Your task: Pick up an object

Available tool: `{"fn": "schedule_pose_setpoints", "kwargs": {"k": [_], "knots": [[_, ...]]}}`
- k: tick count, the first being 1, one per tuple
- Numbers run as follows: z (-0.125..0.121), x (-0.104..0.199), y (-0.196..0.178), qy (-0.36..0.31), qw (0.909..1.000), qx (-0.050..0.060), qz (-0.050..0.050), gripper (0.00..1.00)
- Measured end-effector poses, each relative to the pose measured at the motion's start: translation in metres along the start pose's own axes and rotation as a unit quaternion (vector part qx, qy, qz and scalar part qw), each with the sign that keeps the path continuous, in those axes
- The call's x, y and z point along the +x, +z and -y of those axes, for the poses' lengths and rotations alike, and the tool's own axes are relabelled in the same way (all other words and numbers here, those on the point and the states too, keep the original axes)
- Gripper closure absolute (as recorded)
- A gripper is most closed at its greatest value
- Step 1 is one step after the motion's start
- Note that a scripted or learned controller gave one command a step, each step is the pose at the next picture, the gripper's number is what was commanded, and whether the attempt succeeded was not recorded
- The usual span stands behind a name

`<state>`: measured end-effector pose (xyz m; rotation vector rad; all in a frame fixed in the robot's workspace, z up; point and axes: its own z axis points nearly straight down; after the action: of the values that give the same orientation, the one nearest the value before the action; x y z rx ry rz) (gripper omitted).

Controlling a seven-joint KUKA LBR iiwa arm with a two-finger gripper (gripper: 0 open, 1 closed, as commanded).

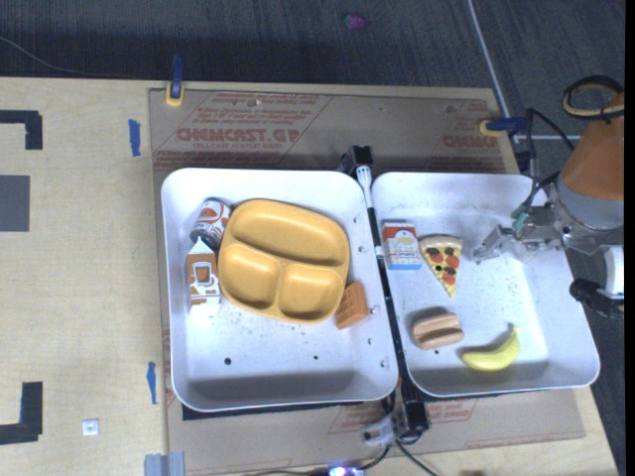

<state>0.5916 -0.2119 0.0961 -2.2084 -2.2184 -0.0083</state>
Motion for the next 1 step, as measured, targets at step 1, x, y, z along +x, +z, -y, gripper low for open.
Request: {"fn": "schedule_pose_setpoints", "kwargs": {"k": [1], "knots": [[0.0662,0.0094,0.0067,0.001,0.9999,-0.008,0.006,0.00]]}}
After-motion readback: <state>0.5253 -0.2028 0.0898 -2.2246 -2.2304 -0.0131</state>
